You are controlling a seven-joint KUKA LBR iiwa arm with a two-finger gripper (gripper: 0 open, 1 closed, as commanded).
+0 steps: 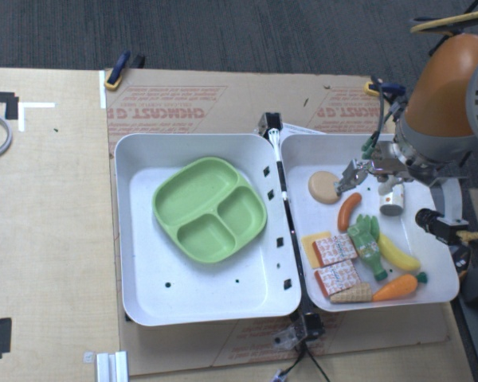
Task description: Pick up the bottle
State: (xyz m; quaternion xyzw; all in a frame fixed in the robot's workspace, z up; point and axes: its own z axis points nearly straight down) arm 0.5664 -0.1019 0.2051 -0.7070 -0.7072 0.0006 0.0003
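The approach step is judged to be in hand: the tool (358, 173) is being held over the upper part of the right bin (442, 297), above and just left of the bottle (369, 247), and nothing is being held between its fingers. Whether the fingers are being kept wide or narrow cannot be told, since they are being seen as a small dark blur.

The bottle is lying on its side in the right bin, green and shiny like moulded plastic, with a ribbed body. It is being crowded by a sausage (348, 210) at its upper left, a banana (398, 253) on its right and a carrot (397, 287) below.

For the next move, the tool is judged to need bringing down and toward the bin's lower half, with its fingers set across the bottle's narrow width, clear of the banana.

A green divided plate (210, 209), smooth and matte, is lying in the left bin (135, 237).
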